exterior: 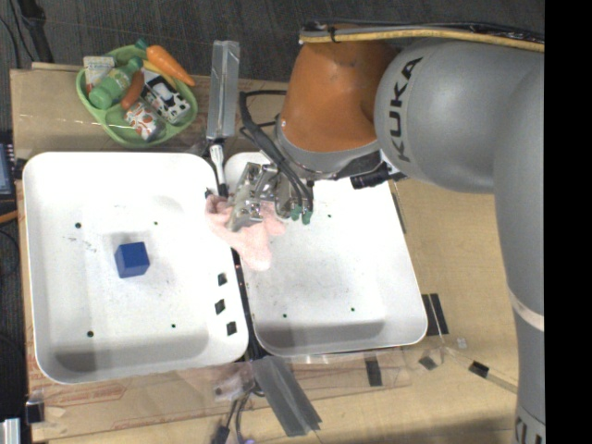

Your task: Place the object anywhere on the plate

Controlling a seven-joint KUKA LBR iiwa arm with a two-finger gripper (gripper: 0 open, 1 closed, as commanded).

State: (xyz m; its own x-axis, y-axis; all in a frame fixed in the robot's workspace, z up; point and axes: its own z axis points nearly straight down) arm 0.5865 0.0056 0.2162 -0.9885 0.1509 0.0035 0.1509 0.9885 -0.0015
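Note:
A small blue cube (132, 258) lies in the left white bin (55, 192), left of its middle. At the left rim of the right bin (370, 285) my gripper (252, 203) points down over a pale pink, irregular flat thing (254, 239). The pink thing spreads out from under the gripper toward the front and overlaps the divide between the two bins. The gripper's metal parts touch or hide its upper part. A white rounded thing (242, 166) sits just behind the gripper, partly hidden by it. I cannot make out a plate for certain.
A green bowl (118, 129) with toy food, a carrot among it, stands on the bench behind the left bin. A grey bar (222, 91) stands upright between the bins at the back. The arm's bulk (444, 109) covers the back right.

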